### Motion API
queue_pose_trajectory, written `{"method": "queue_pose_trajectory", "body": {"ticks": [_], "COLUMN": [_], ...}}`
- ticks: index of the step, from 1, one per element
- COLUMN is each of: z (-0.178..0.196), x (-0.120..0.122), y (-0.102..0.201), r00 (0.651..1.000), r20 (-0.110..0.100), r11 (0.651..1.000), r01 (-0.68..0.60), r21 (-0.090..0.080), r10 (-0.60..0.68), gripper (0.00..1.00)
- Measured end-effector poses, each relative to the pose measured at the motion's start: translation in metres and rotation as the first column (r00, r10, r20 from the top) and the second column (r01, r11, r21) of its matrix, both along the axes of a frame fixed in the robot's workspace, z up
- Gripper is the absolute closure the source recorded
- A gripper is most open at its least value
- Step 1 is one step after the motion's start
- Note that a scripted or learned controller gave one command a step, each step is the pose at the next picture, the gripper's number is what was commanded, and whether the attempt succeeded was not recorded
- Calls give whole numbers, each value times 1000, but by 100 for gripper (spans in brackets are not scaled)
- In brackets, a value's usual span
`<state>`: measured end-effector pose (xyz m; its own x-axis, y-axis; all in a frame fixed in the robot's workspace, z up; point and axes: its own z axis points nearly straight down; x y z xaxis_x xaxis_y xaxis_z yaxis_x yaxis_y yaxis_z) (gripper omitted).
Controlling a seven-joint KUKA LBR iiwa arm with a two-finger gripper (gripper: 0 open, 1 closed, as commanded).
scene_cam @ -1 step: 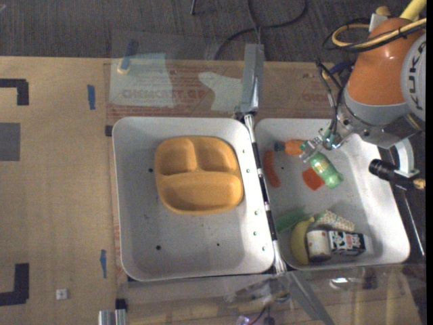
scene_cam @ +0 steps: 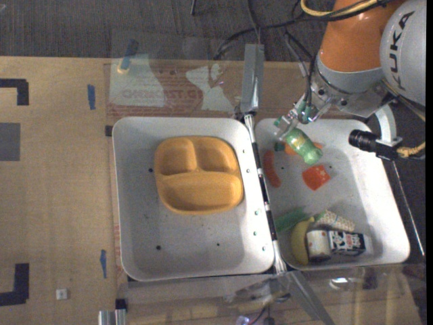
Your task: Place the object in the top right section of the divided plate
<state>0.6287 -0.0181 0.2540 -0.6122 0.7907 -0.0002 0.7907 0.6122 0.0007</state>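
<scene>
**Ana:** Cardboard covers the counter (scene_cam: 61,202), with dark carpet beyond it, and two shallow white bins sit side by side. What's in them?

**Ben:** Left white bin (scene_cam: 135,242): one yellow-orange moulded plastic divided plate (scene_cam: 198,175), one large section toward us, two small ones at the far side. Right white bin (scene_cam: 379,208) holds the clutter: one pale green translucent bottle-shaped object (scene_cam: 302,146), one orange block (scene_cam: 316,177), one narrow red-orange strip (scene_cam: 271,168), one flat green piece (scene_cam: 292,217), one yellow rounded fruit-like piece (scene_cam: 300,239) and one small black-and-white printed carton (scene_cam: 336,242). There's a bit of orange behind the bottle too; I can't tell what it is.

**Ana:** And the arm?

**Ben:** One grey arm, its gripper (scene_cam: 295,122) low over the far-left corner of the right bin, right at the bottle's upper end. Whether the gripper is apart, together or clamped on the bottle, I cannot tell; that part is too small and blurred.

**Ana:** How would the bottle handle?

**Ben:** My guess: light, hollow, fairly stiff plastic, smooth and rounded, so apt to roll or slip. I'd take it across the middle of its body, square to its long axis. It lies tilted, well apart from the plate, so nothing is yet in the top right section.
</scene>
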Motion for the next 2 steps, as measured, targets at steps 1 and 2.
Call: {"method": "queue_pose_trajectory", "body": {"ticks": [1, 2], "z": [-24, -72], "x": [-3, -36], "y": [51, 13], "r00": [991, 967], "r20": [-4, -3], "r11": [991, 967], "r01": [-132, -256], "r21": [1, 2], "r10": [132, 256], "gripper": [100, 100]}}
